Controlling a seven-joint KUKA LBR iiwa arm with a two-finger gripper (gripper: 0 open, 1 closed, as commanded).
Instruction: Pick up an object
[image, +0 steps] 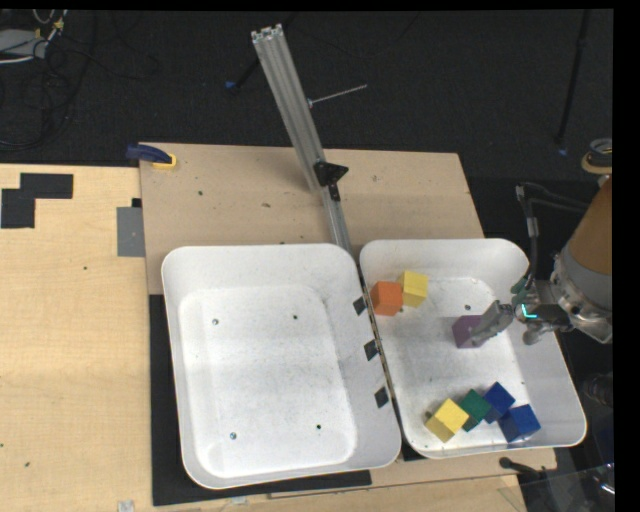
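Observation:
The right bin (440, 255) holds several small blocks. An orange block (387, 297) and a yellow block (415, 288) lie side by side near its far left. A purple block (464, 330) sits mid-bin. Along the near edge cluster a yellow block (447, 418), a green block (474, 410) and two blue blocks (497, 397) (519, 423). My gripper (507, 334) hangs low over the bin's right side and is open. Its left finger (487, 326) rests against the purple block's right side, and nothing sits between the fingers.
The left bin (200, 275) stands beside the right one, with black clips (370, 348) along the shared edge. A slanted aluminium rail (295, 110) rises behind the bins. The arm's orange band (600, 235) is at the far right.

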